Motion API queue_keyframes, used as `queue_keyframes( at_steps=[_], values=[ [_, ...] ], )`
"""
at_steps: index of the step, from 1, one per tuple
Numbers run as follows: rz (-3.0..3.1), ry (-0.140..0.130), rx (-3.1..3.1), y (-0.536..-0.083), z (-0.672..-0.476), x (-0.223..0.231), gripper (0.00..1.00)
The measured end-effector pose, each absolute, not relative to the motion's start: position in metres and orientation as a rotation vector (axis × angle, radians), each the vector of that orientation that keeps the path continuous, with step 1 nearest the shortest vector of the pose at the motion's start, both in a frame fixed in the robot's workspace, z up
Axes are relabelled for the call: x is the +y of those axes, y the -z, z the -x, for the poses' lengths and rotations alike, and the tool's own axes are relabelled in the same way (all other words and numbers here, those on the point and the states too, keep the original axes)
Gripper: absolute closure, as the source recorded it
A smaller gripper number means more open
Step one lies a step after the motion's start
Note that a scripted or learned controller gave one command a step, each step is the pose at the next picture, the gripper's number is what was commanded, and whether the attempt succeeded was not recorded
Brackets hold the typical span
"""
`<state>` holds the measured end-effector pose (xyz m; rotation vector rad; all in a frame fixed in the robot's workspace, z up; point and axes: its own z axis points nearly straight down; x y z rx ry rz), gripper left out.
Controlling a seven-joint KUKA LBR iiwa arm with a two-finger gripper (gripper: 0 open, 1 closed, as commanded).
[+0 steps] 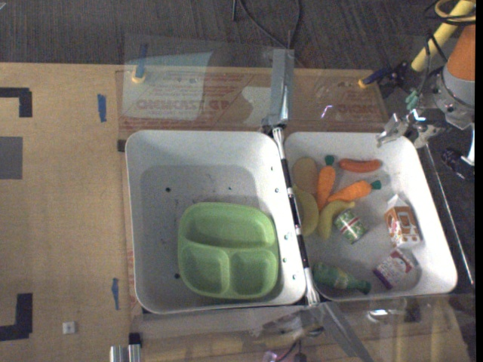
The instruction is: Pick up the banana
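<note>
The banana (329, 219) lies in the right bin (434, 202), toward its left half and about midway from far to near, a short yellow curve wedged between a pale yellow oblong piece (308, 210) on its left and a small green-labelled can (349, 226) that touches its right side. Just beyond it lie two orange carrots (326, 184), one upright in the view and one slanting off to the right, the slanted one's tip close to the banana's far end. It looks like a toy fruit, so I'd judge it light, stiff and rather slick, apt to skid out of a loose pinch; the best hold seems to be across its narrow middle, where the curve is fattest, with the pinch set crosswise to its length. Room is tight there: the can and the pale piece crowd both flanks, so something will probably be nudged. The gripper (407, 125) hangs over the far right corner of that bin, at its rim, well apart from the banana, and whether it is spread or closed I cannot tell; nothing is seen in it. The left bin (151, 157) holds a green divided plate (229, 250); a juice carton (401, 225), a purple pouch (394, 268) and a green bottle (339, 277) sit nearer and rightward on the counter's right bin.
</note>
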<state>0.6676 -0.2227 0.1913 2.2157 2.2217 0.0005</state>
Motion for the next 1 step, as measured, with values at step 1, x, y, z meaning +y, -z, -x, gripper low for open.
queue_keyframes(
  at_steps=[1],
  values=[
    [-2.216, -0.001, 2.222, -0.1913, -0.6677, -0.2227, 0.0]
  ],
)
